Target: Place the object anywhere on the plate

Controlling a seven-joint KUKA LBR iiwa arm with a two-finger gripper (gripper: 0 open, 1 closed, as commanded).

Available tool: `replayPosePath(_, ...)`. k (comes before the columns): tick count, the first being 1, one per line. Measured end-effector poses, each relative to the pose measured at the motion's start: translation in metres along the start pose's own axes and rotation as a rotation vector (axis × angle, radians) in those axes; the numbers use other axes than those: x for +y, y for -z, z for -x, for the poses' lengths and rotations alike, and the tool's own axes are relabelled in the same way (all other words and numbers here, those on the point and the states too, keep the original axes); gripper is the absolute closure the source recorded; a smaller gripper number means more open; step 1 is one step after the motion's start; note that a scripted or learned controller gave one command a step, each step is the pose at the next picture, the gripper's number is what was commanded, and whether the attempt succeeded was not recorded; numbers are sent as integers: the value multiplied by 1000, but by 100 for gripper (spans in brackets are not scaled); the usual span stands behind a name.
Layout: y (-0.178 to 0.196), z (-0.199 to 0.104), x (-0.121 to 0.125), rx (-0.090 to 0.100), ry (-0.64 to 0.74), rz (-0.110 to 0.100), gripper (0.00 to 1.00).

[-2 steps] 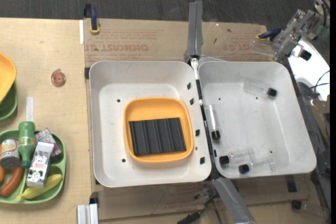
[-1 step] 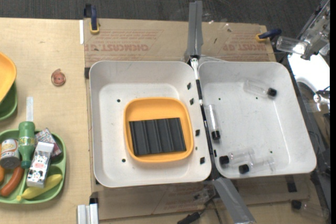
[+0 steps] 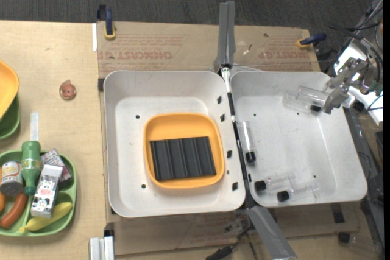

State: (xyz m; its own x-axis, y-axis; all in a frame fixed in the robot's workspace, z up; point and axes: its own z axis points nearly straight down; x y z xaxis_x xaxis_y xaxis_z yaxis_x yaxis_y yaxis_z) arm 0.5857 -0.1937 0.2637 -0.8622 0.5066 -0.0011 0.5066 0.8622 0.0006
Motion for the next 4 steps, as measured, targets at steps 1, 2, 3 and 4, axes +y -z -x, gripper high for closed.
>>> replayPosePath(1,-2,61,3,-3,310,1,100)
replayPosePath(2,26,69,8,-5,550,1,100)
replayPosePath(3,26,69,8,-5,550,2,0)
replayPosePath(4,44,78,14,-6,855,2,0)
